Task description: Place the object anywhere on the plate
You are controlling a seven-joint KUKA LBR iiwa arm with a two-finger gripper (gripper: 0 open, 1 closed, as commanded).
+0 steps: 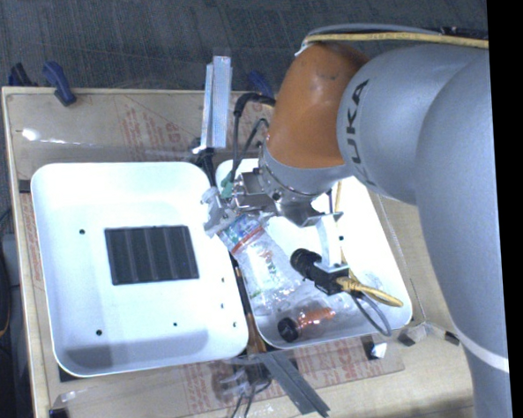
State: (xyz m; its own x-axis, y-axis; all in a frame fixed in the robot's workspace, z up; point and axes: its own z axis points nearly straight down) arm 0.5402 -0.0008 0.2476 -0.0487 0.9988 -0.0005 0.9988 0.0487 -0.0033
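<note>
- The gripper (226, 208) hangs to the right of the dark ribbed plate (151, 253), above the inner edges where the two bins meet; I cannot tell whether it is open or closed, nor whether it grips anything.
- A clear plastic bottle (263, 264) with a red-printed label has its upper end right at the gripper and slants down and away from the plate into the right bin (384, 267).
- A small amber bottle (305, 319) with a dark cap lies on its side farther from the plate, down and to its right, by that bin's near wall.
- The plate lies flat in the middle of the left bin (66, 185), with nothing on it.
- The arm's orange band (312, 103) rises up and to the right of the plate.
</note>
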